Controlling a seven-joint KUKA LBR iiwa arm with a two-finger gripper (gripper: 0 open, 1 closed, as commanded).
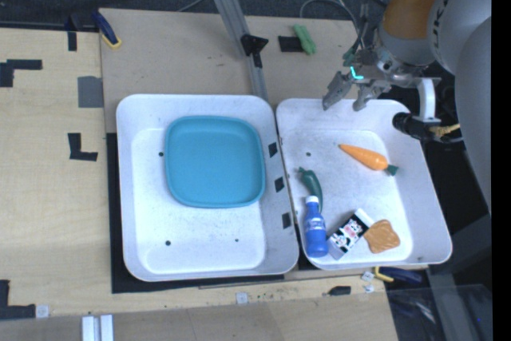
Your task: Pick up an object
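Gripper (350, 97): poised over the far rim of the right bin (423, 208), fingers spread apart with nothing between them. Carrot (366, 157): lying in the right bin nearer the camera than the gripper, apart from it, green top pointing right. Blue bottle (314, 226), green brush (310, 182), black-and-white carton (350, 233) and brown pastry-like piece (383, 236): grouped along the right bin's near side, well apart from the gripper. Blue plate (214, 161): flat in the left bin (140, 196).
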